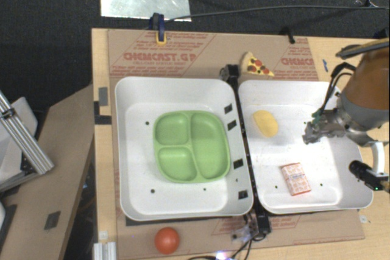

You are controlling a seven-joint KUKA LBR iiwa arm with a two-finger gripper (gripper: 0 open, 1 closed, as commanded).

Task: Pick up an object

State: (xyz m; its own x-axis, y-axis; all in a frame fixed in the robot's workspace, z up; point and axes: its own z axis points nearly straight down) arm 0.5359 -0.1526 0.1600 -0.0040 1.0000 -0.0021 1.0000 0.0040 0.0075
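Open white floor spans the middle of the right shallow white bin [286,100], between the yellow oval lump [265,122] and the small red-and-white packet [295,179]; the grey arm's two-finger gripper [312,131] crowds its right side.

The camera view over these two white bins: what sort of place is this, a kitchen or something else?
Most likely a robot test bench in a lab, not a kitchen. A grey arm with an orange band reaches over two shallow white plastic bins, which hold toy-like things: a green divided plastic plate and a yellow rounded lump.
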